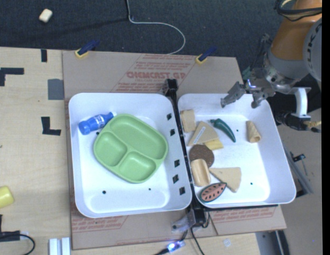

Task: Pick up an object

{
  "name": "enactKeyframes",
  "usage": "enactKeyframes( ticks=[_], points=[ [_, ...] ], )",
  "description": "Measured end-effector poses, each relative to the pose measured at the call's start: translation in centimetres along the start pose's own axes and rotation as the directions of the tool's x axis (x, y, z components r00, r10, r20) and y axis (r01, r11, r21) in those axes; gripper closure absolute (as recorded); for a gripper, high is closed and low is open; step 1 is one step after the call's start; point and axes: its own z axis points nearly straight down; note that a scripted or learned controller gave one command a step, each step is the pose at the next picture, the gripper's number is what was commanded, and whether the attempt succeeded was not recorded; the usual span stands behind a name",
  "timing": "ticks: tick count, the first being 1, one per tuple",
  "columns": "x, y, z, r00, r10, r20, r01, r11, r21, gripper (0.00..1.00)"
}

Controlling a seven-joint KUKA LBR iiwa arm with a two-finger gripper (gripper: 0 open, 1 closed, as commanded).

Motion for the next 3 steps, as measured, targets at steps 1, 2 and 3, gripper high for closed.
enactKeyframes(
  ticks=[1,2,3],
  points=[
    [5.0,-5.5,15.0,1.000,-0.001,-0.005,0.001,1.000,0.015,0.00],
    [4.8,-5.0,13.1,1.000,-0.001,-0.001,0.001,1.000,0.001,1.00],
    [4.8,-5.0,13.2,1.000,-0.001,-0.001,0.001,1.000,0.002,0.00]
  ],
)
